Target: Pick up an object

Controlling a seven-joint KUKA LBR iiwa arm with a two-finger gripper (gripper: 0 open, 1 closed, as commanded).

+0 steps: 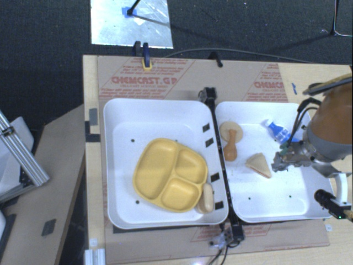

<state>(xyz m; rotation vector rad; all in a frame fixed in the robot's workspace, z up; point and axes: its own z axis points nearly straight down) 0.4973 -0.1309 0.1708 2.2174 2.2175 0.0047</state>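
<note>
1. Dark carpet surrounds the wooden tabletop, which carries two shallow white bins side by side, a left bin and a right bin.
2. Whether the hand is open or closed cannot be told; it sits low over the right bin, just beside a tan wedge-shaped block, with nothing visibly held.
3. Near the right bin's left wall lies a wooden mushroom-shaped peg; a blue-and-white crumpled wrapper lies near the back, beside the arm.
4. Bare bin floor lies in front of the wedge block.
5. A yellow plastic divided tray takes up most of the left bin, with a pale oblong piece touching its front right corner.
6. From the right, the grey arm bends down over the right bin.
</note>
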